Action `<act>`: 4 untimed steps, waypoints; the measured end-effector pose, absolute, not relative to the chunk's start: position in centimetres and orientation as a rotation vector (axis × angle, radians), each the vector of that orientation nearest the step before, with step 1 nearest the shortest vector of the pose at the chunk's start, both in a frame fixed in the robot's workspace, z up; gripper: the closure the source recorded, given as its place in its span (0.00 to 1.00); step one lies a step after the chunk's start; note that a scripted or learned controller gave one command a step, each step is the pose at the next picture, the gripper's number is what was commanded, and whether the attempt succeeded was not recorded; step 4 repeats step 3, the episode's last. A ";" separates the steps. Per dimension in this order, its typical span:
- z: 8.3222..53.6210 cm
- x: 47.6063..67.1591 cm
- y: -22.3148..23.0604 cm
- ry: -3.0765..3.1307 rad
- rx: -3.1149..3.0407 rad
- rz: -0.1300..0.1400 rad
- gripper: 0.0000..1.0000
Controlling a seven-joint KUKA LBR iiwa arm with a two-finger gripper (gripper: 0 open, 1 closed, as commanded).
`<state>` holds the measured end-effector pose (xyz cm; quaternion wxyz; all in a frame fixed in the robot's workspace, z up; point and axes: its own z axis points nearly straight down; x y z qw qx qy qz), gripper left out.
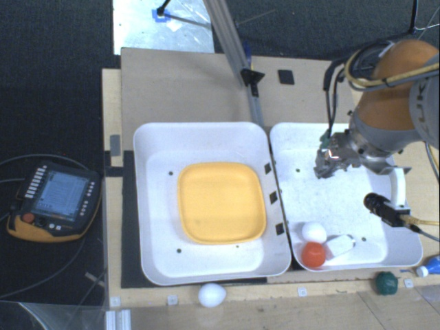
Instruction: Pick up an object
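In the right bin point(302, 184), near its front edge, lie a white ball point(313, 232), a red ball point(314, 254) just in front of it, and a white elongated object point(340, 245) to their right. My gripper point(328, 163) hangs over the back half of that bin, well behind these objects and apart from them. I see nothing between its fingers. A yellow square plate point(222, 201) lies in the middle of the left bin point(155, 205).
A white egg-shaped object point(212, 295) rests on the bench in front of the left bin. A dark green ball point(386, 283) sits on the bench at the front right. A slanted metal pole point(230, 36) rises behind the bins. A teach pendant point(51, 199) lies at the left.
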<state>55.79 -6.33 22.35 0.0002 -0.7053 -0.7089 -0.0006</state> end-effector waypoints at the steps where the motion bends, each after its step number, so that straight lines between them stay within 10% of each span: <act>1: 21.7 55.0 -1.7 -2.226 -2.216 -0.001 1.00; 4: 21.4 52.3 8.0 -2.227 -2.215 -0.002 1.00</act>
